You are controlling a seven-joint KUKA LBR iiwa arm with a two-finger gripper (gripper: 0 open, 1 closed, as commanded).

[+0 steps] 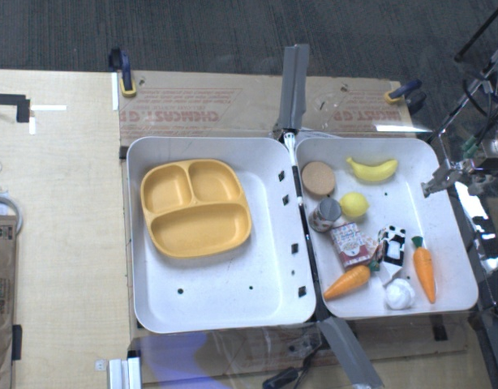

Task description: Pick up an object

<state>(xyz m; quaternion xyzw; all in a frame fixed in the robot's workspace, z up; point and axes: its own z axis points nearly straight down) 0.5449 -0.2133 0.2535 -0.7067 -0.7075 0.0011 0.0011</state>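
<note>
Robotics lab bench: two white bins clamped side by side on cardboard sheeting, clamps at edges, toy food for test objects.

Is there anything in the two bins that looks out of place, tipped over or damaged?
Nothing looks damaged or spilled. The yellow divided plate lies flat in the left bin. The right bin is crowded: one carrot leans against the small red carton, and the other carrot lies beside the white ball.
</note>
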